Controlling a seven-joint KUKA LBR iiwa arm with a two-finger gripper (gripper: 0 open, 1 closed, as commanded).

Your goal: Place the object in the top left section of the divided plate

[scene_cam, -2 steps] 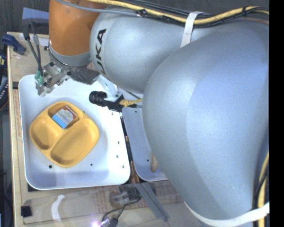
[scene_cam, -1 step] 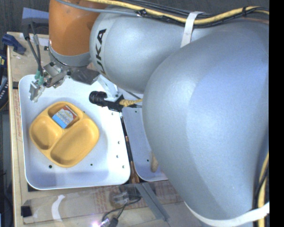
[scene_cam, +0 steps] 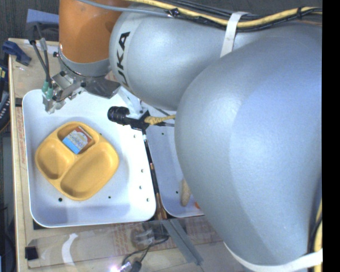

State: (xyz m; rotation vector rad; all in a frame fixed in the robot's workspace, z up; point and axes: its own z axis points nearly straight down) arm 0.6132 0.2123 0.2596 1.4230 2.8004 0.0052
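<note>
gripper: gripper (scene_cam: 52, 98) sits at the top-left corner of the left bin (scene_cam: 34, 208), above the floor near the back wall; small and partly blurred, can't tell if clenched or released, nothing visibly between it.
wrist: orange band (scene_cam: 82, 30) directly above, grey arm (scene_cam: 238, 129) sweeping in from the right and covering most of the right bin (scene_cam: 173, 197).
object: small box (scene_cam: 77, 140), blue and orange-red, lying flat in the plate's upper compartment, inside its walls, not on a ridge.
plate: yellow divided plate (scene_cam: 73, 160) on the left bin floor, three sections, tilted diagonal in view; box section is the one nearest the gripper.
gap: gripper apart from plate, up and left of the box section, no contact seen.
step: looks like the end of the place; box reads as already in the target section, judging by layout.
do it well: if released, lift straight up before swinging right, so the fingers don't clip the plate rim or drag the box out.
check: confirm the box stays flat and fully inside the section walls.
risk: cables (scene_cam: 45, 61) hang by the gripper, could snag the bin wall on retreat.
other: pale item (scene_cam: 186, 192) in right bin, mostly hidden, unclear what.
</note>
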